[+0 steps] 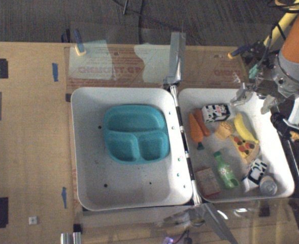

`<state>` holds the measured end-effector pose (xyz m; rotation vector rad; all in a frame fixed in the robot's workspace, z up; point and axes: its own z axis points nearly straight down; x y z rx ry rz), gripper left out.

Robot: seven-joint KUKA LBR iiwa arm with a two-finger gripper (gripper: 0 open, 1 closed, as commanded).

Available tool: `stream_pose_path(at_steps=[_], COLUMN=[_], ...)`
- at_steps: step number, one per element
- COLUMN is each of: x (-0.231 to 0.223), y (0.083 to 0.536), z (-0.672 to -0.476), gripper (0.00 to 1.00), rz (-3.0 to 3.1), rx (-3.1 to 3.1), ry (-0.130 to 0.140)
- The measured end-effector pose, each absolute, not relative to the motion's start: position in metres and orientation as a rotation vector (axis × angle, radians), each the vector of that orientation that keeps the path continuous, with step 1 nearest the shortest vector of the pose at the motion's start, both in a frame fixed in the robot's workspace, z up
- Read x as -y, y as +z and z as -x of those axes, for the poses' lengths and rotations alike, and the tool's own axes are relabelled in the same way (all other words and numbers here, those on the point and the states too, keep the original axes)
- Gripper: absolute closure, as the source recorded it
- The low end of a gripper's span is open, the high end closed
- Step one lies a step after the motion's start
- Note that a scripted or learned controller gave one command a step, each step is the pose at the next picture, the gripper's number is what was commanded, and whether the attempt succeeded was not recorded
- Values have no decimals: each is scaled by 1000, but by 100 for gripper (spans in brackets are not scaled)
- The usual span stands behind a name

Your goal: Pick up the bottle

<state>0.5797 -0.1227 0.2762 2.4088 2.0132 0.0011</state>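
Note:
A green bottle (225, 171) lies on its side in the right bin (286, 162), near the front, with its cap pointing to the back. My gripper (253, 100) hangs over that bin's back right corner, well behind and to the right of the bottle. Its two pale fingers (239, 96) stand apart, open, with nothing between them.
The right bin also holds an orange carrot (196, 127), a cow-patterned carton (215, 112), a banana (244, 128), a pizza slice (246, 147), a pinkish box (207, 181) and a clear container with a black-and-white label (261, 177). A teal divided plate (136, 133) lies in the left bin (88, 177).

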Motion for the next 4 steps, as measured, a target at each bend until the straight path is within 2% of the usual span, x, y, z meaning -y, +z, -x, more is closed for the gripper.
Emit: stream_pose_path(at_steps=[1, 2, 3, 4], x=[106, 101, 104, 63], y=[139, 90, 100, 211], z=[-545, -488, -489, -480], gripper=[0, 0, 100, 100], rz=[-2187, -2288, -2285, -2402], rx=[-2259, -2139, -2132, -2029], ry=[-1, 16, 13, -3])
